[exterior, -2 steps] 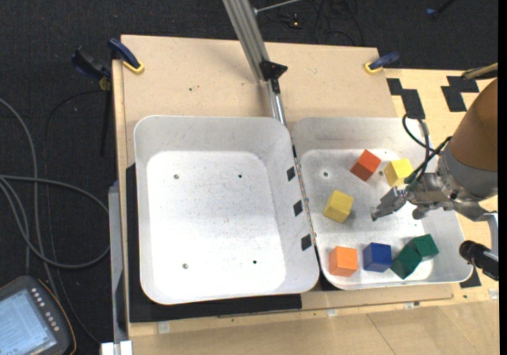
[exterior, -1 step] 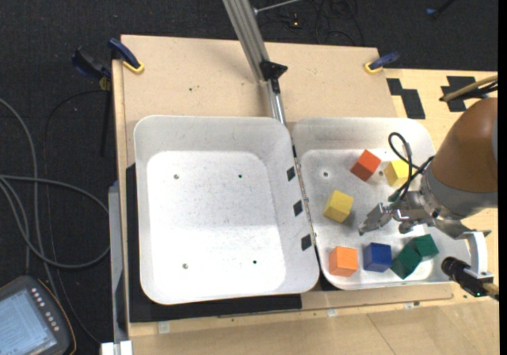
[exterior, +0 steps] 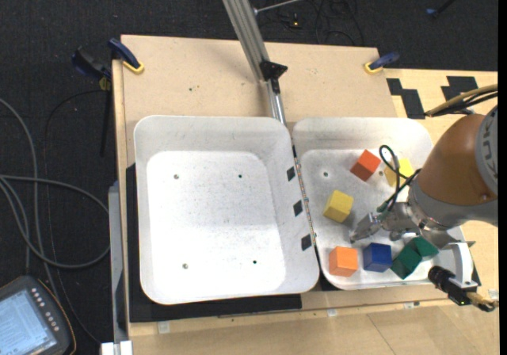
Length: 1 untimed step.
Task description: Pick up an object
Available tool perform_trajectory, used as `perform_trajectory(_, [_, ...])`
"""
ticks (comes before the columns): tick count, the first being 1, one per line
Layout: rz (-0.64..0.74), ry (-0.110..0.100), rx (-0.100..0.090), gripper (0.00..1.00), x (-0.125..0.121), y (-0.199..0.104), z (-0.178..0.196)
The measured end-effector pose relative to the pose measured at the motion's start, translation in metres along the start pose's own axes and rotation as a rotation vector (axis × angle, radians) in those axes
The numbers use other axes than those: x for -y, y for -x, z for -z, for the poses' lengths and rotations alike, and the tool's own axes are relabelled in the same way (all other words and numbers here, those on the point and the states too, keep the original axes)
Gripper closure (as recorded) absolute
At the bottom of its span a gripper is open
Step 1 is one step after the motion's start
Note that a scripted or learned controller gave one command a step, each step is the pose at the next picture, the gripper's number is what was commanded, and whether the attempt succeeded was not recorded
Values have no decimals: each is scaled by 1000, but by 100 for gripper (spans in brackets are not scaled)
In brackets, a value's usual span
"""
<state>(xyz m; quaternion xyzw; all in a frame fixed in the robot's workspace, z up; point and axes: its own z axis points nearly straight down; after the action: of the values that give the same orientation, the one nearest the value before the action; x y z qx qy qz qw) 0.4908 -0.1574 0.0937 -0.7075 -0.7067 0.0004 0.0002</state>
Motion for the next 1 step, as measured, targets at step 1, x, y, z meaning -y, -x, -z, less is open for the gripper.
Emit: perform_trajectory(1, [0, 4, 0, 100, -1, 0, 12])
